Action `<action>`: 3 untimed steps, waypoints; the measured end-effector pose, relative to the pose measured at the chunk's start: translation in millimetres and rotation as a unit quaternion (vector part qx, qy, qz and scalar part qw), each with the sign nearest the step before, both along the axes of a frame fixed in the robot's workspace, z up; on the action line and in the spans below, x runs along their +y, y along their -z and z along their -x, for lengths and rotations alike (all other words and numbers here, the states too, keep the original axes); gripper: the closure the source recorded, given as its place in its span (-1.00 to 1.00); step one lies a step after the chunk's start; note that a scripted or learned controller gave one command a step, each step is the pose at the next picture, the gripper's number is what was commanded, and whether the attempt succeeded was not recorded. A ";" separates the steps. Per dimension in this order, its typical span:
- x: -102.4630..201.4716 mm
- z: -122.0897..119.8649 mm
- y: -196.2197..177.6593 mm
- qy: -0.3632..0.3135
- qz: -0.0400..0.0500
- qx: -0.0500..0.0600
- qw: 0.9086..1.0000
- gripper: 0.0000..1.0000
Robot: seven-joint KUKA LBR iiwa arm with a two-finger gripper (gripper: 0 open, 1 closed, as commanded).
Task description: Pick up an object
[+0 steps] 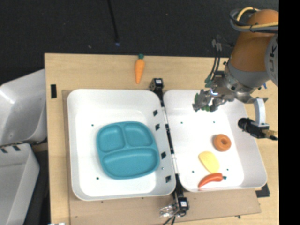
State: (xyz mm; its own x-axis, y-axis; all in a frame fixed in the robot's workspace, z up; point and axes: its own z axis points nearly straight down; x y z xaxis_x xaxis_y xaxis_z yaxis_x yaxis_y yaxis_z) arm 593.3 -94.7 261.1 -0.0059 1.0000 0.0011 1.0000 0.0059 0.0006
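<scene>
The right bin [187, 125] holds three things: an orange-brown doughnut [222, 142], a yellow piece [209, 161] below it, and a red chilli pepper [210, 179] near the front wall. My gripper [205, 103] hangs over the far part of this bin, up and left of the doughnut and apart from all three. Nothing shows between its fingers.
A teal divided plate [127, 149] lies in the left bin [79, 111]. A toy carrot [139, 69] rests on the wooden bench beyond the bins. Black clips run along the seam between the two bins.
</scene>
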 end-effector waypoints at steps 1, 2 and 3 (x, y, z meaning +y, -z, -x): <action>55.8 12.3 12.4 0.000 0.000 0.001 1.000 1.00; 98.2 36.4 8.8 0.000 0.000 0.001 1.000 1.00; 143.3 48.5 5.9 -0.001 0.000 0.001 1.000 1.00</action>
